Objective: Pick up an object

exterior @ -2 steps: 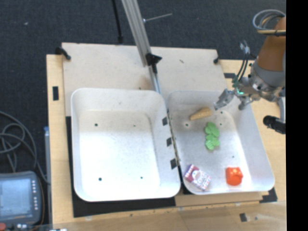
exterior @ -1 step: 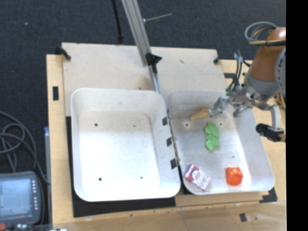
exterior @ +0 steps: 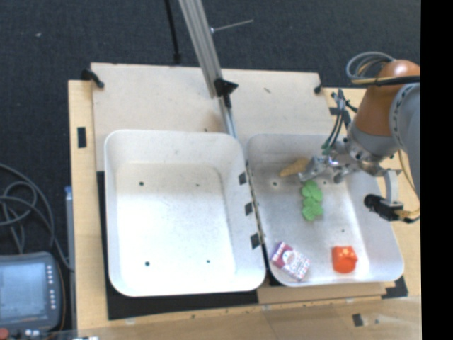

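Jaws of the gripper (exterior: 316, 167) hang low over the right bin (exterior: 375, 222); whether they are parted cannot be told. Four things lie in this bin: one tan cone (exterior: 293, 168) just left of them, one green toy (exterior: 311, 201) below, one red block (exterior: 344, 259) and one packet (exterior: 291, 261) far below near the front rim. One left bin (exterior: 177, 211) gives wide room.

- Two shallow white bins sit side by side on the bench: the left bin (exterior: 177, 211) takes the frame's centre-left, the right bin (exterior: 368, 253) the centre-right.
- The gripper (exterior: 316, 167) hangs over the right bin's upper middle, the arm (exterior: 379, 115) entering from the right edge.
- A tan cone-shaped piece (exterior: 292, 168) lies just left of the gripper.
- A green leafy toy (exterior: 311, 200) sits just below it.
- A red-and-white packet (exterior: 291, 261) and an orange-red block (exterior: 345, 259) lie near the bin's lower rim.
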{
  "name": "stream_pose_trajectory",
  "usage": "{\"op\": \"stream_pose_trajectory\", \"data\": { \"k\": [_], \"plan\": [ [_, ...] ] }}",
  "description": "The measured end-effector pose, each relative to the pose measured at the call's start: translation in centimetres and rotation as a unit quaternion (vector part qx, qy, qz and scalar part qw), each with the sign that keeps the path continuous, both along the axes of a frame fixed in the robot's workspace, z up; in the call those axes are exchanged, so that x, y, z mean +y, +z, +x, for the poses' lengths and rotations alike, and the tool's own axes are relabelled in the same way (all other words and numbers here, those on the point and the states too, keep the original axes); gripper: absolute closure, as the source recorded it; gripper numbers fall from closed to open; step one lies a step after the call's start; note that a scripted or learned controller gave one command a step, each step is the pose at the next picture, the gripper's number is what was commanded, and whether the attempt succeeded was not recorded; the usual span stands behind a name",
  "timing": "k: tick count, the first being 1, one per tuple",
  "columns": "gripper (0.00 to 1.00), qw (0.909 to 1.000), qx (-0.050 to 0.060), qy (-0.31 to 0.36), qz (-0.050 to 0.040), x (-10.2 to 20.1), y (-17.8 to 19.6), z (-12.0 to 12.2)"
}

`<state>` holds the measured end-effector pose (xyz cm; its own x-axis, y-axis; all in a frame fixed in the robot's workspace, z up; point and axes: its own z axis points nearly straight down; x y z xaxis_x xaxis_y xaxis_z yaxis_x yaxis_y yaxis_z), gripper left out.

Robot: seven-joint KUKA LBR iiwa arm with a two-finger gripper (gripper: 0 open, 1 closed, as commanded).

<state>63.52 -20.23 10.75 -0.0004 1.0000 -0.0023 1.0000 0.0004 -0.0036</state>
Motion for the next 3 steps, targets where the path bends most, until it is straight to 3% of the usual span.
{"op": "stream_pose_trajectory", "data": {
  "k": [1, 3],
  "plan": [
    [1.0, 1.0, -0.004, 0.001, -0.0015, -0.1, 1.6, 0.2],
    [1.0, 1.0, -0.006, 0.001, -0.0001, -0.4, 13.5, -1.1]
  ]
}}
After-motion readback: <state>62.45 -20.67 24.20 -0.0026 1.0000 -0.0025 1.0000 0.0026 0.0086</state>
